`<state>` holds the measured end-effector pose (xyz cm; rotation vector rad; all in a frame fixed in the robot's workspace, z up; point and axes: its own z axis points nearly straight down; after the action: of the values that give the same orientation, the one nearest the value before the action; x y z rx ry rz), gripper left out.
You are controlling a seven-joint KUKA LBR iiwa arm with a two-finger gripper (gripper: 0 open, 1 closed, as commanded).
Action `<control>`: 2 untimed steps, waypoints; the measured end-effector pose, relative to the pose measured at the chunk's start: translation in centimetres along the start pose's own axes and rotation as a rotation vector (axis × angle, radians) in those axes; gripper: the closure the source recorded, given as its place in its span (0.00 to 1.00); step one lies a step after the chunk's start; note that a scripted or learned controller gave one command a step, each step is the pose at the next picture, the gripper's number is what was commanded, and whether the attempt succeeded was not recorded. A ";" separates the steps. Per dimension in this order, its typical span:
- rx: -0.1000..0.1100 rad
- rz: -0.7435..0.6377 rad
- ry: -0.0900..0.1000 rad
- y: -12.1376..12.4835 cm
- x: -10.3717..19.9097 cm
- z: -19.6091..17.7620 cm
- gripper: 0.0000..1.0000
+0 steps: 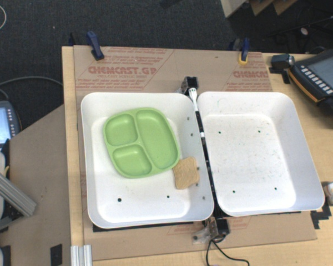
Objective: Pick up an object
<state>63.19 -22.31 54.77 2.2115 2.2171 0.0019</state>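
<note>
In the left bin [94,165] a divided tray [141,142] lies, a flat piece [186,173], perhaps sponge, touching its right corner

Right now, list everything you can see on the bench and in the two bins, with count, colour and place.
Divided plate: one, light green, three compartments, in the left bin.
Sponge-like square piece: one, tan, in the left bin, touching the plate's lower right edge.
Bins: two, white, side by side; left bin, right bin.
Clamps: two on the board's far edge, blue and yellow-blue.
Cardboard sheet: one, brown with red print, under the bins.
Handheld pendant: one, black and orange, far right.
</note>
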 end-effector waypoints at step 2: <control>0.015 0.004 0.010 -13.4 4.7 11.3 1.00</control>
<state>49.87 -17.73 43.28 2.2280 2.2256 -0.0041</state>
